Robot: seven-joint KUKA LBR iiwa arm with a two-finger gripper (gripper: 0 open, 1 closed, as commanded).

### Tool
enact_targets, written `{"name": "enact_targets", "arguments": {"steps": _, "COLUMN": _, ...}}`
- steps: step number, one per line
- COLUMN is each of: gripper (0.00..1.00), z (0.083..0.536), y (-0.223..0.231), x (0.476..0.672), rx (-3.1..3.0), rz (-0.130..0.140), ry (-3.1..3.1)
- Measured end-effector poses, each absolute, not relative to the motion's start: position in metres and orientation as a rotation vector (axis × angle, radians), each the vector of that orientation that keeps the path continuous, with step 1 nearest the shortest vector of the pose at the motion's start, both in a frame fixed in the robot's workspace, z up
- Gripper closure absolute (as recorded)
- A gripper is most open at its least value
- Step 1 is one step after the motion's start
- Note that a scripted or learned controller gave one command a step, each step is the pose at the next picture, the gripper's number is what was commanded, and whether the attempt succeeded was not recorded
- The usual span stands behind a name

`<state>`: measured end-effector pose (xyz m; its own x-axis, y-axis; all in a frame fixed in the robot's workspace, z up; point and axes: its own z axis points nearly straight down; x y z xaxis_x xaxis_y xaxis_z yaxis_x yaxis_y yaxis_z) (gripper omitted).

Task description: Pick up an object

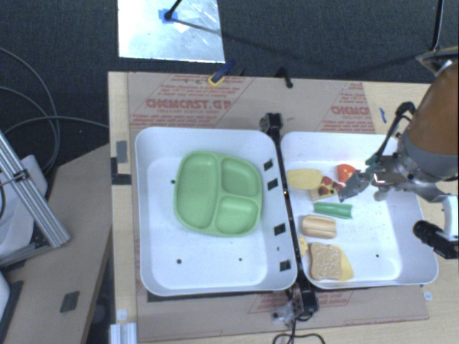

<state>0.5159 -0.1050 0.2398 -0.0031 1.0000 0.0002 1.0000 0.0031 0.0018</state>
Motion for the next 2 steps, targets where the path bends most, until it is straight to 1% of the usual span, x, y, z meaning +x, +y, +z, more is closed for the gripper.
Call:
{"name": "enact_targets", "arguments": {"steps": 1, "gripper": 0.00, "z": 0.079, "y": -0.084, "x": 0.540, "rx": 2.216, "rz": 0.001, "ry": 2.229}}
{"name": "enact_targets", "arguments": {"steps": 2, "gripper": 1.00, "z": 0.095, "y": -0.086, "x": 0.540, "rx": 2.219, "rz": 0.004, "ry": 2.221}}
